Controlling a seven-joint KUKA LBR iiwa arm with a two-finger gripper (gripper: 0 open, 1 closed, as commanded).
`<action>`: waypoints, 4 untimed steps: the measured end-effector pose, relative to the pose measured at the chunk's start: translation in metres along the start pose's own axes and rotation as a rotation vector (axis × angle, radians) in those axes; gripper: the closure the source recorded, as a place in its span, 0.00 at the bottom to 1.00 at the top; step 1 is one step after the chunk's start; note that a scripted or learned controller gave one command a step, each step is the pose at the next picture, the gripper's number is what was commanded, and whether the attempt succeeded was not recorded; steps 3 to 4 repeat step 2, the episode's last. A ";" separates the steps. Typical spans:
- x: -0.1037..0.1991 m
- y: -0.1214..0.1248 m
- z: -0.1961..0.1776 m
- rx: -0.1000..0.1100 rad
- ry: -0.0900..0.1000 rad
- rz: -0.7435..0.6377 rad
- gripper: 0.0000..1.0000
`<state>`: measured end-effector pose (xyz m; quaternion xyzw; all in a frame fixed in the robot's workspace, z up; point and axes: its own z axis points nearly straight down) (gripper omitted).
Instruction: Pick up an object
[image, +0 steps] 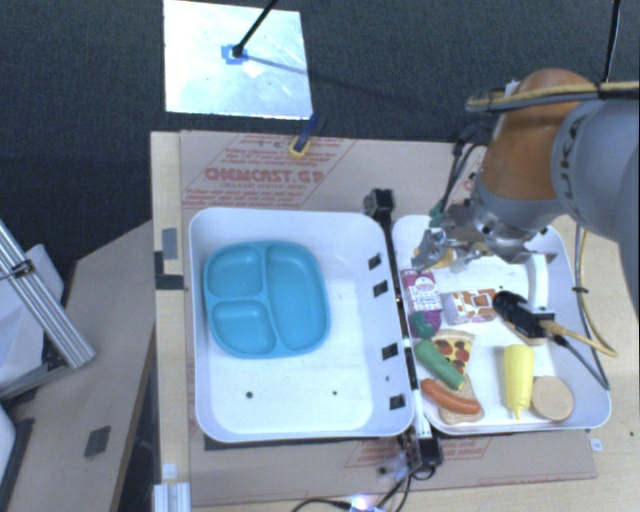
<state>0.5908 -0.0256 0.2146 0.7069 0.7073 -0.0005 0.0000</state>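
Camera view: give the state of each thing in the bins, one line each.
Blue plate: flat, right way up, in the left bin.
Pink box: lying flat, right bin.
Yellow bottle: on its side, right bin.
Sausage: lying flat, right bin's near left corner.
Gripper: low over right bin's far left corner, grip unclear.

Bright even light, glare on silver sheet (237, 57), slight blur

We see bare floor in the left bin (350, 330), below and to the right of the blue plate (267, 298). The right bin (560, 285) is crowded: the sausage (455, 398), pizza slice (455, 348) and yellow bottle (517, 378) lie close together, and the arm (540, 150) hangs over its far end.
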 end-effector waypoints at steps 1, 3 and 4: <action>0.003 0.007 -0.006 -0.002 0.001 -0.004 1.00; -0.006 -0.007 -0.011 -0.001 0.001 0.000 1.00; -0.006 -0.007 -0.011 -0.001 0.001 0.000 1.00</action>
